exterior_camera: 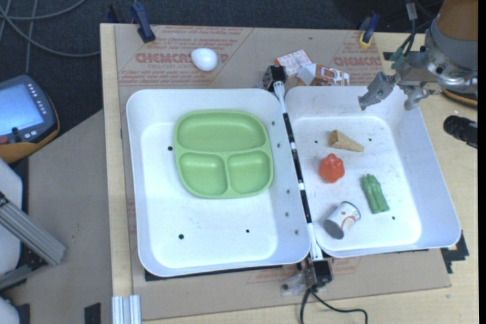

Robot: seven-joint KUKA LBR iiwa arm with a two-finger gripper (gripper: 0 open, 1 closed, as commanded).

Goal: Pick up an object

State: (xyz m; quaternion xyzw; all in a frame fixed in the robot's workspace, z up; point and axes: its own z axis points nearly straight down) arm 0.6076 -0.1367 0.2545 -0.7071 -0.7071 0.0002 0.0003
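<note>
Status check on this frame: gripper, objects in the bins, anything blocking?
Gripper open, above right bin's far edge, holding nothing. Red piece, tan wedge, green piece, small can untouched in that bin. Nothing in the way.

Grey arm (448,49), orange band, two grey fingers (375,93)

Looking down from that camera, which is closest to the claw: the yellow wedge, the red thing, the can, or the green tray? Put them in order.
From the claw, at the right bin's far edge:
1. Yellow wedge, upper part of the right bin.
2. Red thing, middle of that bin.
3. Can, near its front edge.
4. Green tray, in the left bin.
</note>
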